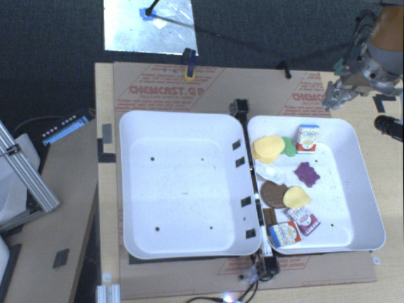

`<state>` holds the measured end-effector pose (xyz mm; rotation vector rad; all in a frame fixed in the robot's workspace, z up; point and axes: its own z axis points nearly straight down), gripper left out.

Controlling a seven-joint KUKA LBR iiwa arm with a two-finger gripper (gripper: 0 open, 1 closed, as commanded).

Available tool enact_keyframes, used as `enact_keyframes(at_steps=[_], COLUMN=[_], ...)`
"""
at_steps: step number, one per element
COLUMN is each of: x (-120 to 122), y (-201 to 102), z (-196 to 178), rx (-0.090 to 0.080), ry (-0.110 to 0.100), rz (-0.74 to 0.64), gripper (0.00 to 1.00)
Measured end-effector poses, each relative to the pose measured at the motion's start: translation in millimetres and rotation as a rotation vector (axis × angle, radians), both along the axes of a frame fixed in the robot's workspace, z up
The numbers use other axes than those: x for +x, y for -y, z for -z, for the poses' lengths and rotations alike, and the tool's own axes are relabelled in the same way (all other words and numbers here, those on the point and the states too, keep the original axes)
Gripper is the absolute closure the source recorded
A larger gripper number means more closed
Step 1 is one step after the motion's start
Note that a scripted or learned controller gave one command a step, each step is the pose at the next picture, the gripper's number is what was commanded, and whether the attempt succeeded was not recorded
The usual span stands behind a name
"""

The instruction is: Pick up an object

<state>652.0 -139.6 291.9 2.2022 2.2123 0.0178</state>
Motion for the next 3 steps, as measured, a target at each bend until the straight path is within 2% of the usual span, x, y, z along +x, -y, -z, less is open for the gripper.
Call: enact_keyframes(at_steps=[1,2,3], x=[18.9,-36.0,-95.1], y=[-102.3,-83.5,-133.7], z=[-92.2,-190.9,-248.1], rx=[0.006,0.006,0.009], ry=[-0.007,-0.010,-0.013], rz=[-0.010,0.004,-0.006], gripper=[1.00,1.00,1.00])
